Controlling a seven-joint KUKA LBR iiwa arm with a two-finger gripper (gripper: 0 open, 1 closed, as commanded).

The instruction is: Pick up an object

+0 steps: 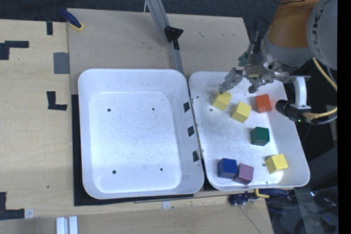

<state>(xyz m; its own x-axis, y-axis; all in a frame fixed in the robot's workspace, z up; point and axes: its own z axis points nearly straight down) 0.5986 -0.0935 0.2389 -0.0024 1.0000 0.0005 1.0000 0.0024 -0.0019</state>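
At the near edge of the right bin [290, 134], a blue block [227, 167] and a purple block [244, 173] are being seen touching side by side, with a yellow block [277, 163] just beside them toward the bin's right corner. Farther back in the same bin, a green block [260, 136] is being seen lying by itself. Behind it, a second yellow block [241, 112] and a third yellow block [221, 101] are being seen close together, slightly apart, and an orange block [263, 103] is being seen to their right. All seven blocks are being carried by the floor of the right bin; none is being lifted.

The jaws [243, 81] are being held above the far end of the right bin, spread apart, with one finger [228, 83] being pointed down toward the third yellow block and the other being kept above the gap between the yellow and orange blocks. Nothing is being gripped between them. The grey arm [299, 13] with its orange band is being seen reaching in from the right.

The left bin [131, 131] is being seen beside the right one on the worktop [33, 90], the two rims nearly touching.
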